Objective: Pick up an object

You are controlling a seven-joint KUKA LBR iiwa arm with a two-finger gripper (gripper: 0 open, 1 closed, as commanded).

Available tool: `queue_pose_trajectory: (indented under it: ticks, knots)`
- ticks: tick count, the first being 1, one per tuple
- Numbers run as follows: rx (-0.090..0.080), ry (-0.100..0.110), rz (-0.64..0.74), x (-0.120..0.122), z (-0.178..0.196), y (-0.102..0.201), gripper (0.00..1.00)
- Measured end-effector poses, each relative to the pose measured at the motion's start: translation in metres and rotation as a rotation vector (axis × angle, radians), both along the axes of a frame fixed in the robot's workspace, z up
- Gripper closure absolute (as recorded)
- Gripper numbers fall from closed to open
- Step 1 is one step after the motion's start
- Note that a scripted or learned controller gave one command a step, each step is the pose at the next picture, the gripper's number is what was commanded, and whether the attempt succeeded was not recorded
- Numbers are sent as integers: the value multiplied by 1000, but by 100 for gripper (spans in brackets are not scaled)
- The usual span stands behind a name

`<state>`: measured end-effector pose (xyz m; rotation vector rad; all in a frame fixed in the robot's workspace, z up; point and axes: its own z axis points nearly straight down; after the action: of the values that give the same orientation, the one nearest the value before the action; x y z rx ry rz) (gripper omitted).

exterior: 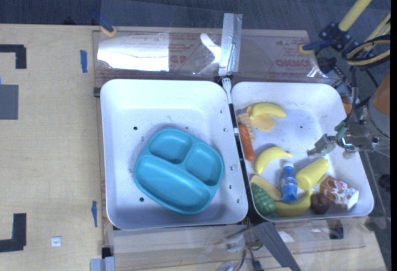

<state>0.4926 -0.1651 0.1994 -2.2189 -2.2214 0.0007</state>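
A: Starting at the left of the frame, what's there?

B: The left bin (118, 102) holds a blue divided plate (178, 168), lying flat toward the lower middle. Nothing to grab there easily.

A: And the right bin (322, 93)?

B: Crowded. A carrot (246, 139) along its left wall, a banana (265, 113) at the upper left, another banana (271, 157) mid-bin, a small blue bottle (288, 180) just beside a yellow piece (312, 172), a green thing (265, 201) at the bottom, a snack packet (339, 192) at the lower right.

A: What could go wrong?

B: The pieces touch, so I'd judge the fingers may land on two at once or nudge one aside and come up bare.

A: The arm?

B: It enters from the right edge, mid-height; the gripper (321, 145) sits low over the bin's right side, above the yellow piece. It has nothing in it; how wide it's spread I can't tell.
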Motion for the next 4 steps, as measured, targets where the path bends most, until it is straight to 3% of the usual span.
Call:
queue_pose_trajectory:
  ticks: [1, 2, 3, 4]
  knots:
    - [-14, -34, -4, 1, -89, 20, 0]
    - [-24, -51, 171, 1, -95, 22, 0]
    - [-31, -63, 170, 4, -83, 20, 100]
    - [-30, -61, 170, 4, -84, 20, 0]
